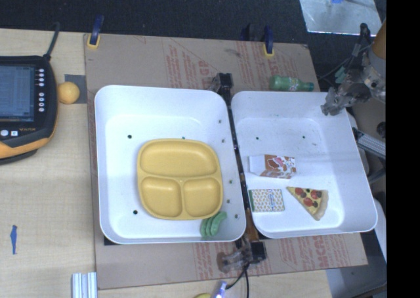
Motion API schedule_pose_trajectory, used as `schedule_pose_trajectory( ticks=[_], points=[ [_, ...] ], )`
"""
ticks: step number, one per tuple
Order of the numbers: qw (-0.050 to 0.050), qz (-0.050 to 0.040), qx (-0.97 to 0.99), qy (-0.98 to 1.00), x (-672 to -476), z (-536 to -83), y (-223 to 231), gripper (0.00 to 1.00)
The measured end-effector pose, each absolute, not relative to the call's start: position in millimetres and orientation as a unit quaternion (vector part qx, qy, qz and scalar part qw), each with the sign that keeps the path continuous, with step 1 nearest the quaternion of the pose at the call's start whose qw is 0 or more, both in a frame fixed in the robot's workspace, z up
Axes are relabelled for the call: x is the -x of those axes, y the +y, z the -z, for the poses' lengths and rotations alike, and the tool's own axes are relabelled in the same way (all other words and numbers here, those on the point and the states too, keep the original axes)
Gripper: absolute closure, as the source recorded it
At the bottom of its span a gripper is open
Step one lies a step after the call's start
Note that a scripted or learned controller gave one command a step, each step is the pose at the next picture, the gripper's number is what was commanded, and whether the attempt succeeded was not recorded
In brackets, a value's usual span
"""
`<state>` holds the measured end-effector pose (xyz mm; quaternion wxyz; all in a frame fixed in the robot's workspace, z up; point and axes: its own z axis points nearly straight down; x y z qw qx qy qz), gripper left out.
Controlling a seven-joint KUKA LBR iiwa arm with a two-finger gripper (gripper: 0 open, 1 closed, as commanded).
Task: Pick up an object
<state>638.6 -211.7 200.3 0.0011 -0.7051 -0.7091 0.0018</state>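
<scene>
- Camera view: the pincer (pixel 333 105) sits at the far right corner of the right bin (pixel 341 129), over its rim, hanging off the grey arm that comes in from the right; nothing is visible between its tips, and whether they are apart or together I cannot tell, the blur is too much.
- Down in the right bin, three flat pieces lie near the front. The pizza slice (pixel 310 201) lies with its long axis on a diagonal, tip aimed at the front right corner, crust edge toward the left.
- Just to its left, the green-patterned square card (pixel 266 200) lies flat, close to the bin's left wall, sides roughly square with the bin.
- Behind those two, the red and white carton (pixel 278 166) lies on its side, long axis running left to right with a slight tilt.
- All three are well apart from the pincer.
- Over in the left bin (pixel 111 159), a yellow divided plate (pixel 178 178) sits in the middle, and a small green object (pixel 212 225) rests against the plate's front right corner.
- On the desk (pixel 39 224), a green bottle (pixel 290 83) lies on its side behind the right bin, and a handheld controller (pixel 23 107) sits at the far left beside an orange ball (pixel 68 92).
</scene>
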Motion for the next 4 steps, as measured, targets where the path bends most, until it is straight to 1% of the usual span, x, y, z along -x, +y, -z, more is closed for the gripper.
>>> schedule_pose_trajectory(
  ticks=[1,2,3,4],
  points=[
    [0.001,-0.0015,0.705,-0.709,-623.1,-226.7,-152.7,1.00],
    [0.001,-0.0019,0.705,-0.709,-604.0,-237.4,-77.3,1.00],
    [0.001,-0.0022,0.706,-0.708,-562.3,-191.2,-66.3,1.00],
    [0.001,-0.0018,0.706,-0.708,-562.6,-191.6,-66.3,0.00]
  ],
)
